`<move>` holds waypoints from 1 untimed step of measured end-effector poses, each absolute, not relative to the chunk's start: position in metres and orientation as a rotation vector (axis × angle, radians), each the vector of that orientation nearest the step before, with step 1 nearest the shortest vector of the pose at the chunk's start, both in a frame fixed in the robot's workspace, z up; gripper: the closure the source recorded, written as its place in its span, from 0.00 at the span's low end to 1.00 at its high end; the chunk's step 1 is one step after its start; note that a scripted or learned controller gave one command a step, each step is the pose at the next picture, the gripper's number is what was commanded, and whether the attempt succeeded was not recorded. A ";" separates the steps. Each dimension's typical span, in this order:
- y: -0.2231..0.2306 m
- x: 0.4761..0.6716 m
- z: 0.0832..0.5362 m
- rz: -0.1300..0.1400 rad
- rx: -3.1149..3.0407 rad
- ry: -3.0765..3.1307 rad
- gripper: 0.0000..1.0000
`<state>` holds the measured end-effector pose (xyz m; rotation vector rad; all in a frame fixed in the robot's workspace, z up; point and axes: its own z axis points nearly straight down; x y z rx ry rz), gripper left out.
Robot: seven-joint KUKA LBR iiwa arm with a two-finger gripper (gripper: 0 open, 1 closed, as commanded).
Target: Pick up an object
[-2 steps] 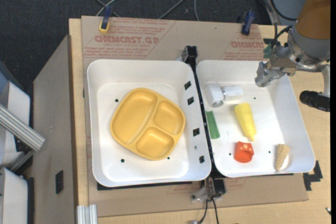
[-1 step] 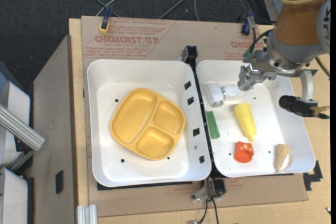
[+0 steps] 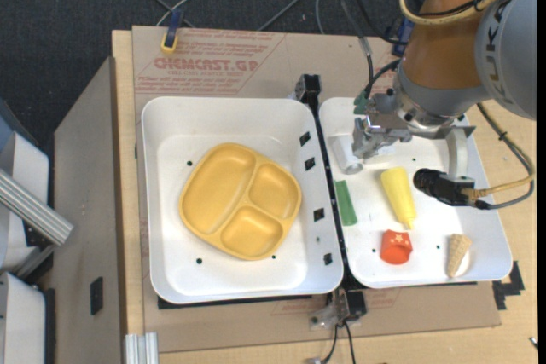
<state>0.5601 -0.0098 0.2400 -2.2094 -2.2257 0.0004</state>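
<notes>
My gripper (image 3: pixel 357 154) hangs over the far left part of the right bin (image 3: pixel 495 264), under the grey arm with its orange band. Nothing shows in its grasp. A green stick (image 3: pixel 345 202) lies just in front of it along the bin's left wall. To the right of the stick is a yellow elongated piece (image 3: pixel 397 194). A small red item (image 3: pixel 396 246) sits nearer the front, and a beige cone (image 3: pixel 458 255) lies at the front right.
The left bin (image 3: pixel 162 268) holds a yellow divided plate (image 3: pixel 241 200) in its middle. A black divider with clips (image 3: pixel 322 183) runs between the two bins. Cables trail across the dark floor behind the bench.
</notes>
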 end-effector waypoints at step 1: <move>0.044 0.537 0.240 0.001 -2.210 -2.225 1.00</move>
